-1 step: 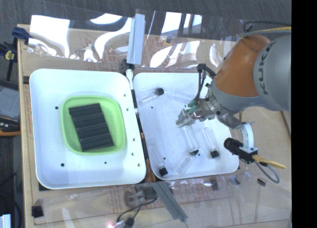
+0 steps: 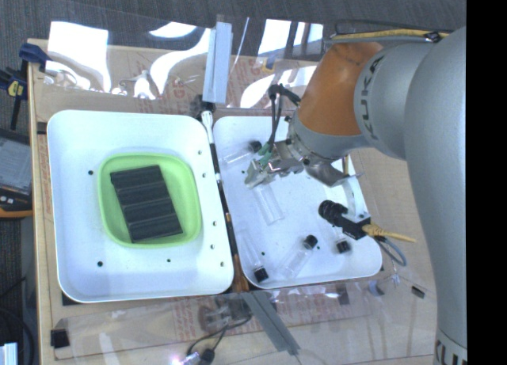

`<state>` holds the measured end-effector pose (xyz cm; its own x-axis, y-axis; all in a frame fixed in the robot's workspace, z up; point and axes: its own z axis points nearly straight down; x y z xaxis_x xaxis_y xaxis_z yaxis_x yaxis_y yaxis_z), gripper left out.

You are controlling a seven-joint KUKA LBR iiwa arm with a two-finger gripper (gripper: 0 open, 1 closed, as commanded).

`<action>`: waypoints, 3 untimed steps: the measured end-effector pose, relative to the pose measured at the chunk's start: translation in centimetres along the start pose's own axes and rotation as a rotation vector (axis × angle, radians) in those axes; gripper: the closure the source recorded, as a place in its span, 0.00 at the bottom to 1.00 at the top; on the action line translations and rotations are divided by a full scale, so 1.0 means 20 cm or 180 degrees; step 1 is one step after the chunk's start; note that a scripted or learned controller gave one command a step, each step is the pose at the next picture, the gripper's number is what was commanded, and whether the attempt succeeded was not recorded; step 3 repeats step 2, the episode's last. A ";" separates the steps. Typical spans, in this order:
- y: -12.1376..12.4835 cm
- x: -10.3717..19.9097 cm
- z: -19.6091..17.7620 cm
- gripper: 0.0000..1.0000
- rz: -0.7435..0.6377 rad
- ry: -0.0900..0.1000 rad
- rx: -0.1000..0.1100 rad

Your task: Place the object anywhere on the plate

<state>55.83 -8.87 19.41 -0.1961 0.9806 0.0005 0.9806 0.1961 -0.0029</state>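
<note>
The tool [image 2: 259,172] sits low in the right bin [image 2: 360,264]; I cannot tell its grip, so the green plate [image 2: 184,177] may get nothing

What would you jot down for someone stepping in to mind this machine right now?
Gripper: over the upper left part of the right bin; I cannot tell whether it holds anything.
Plate: green, in the middle of the left bin, with a dark ribbed block lying on it.
Right bin: several small clear tubes with dark caps are scattered about, one near the bottom edge and one just below the gripper.
Done: the block is on the plate.
Left: unclear whether a tube is meant to go over next; watch the gripper as it lifts.
</note>
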 end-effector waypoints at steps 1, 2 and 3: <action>0.19 0.48 0.01 1.00 -0.0383 -0.0001 -0.0005; 0.19 0.48 0.01 0.00 -0.0382 -0.0002 -0.0005; 0.19 0.48 0.01 0.00 -0.0382 -0.0002 -0.0005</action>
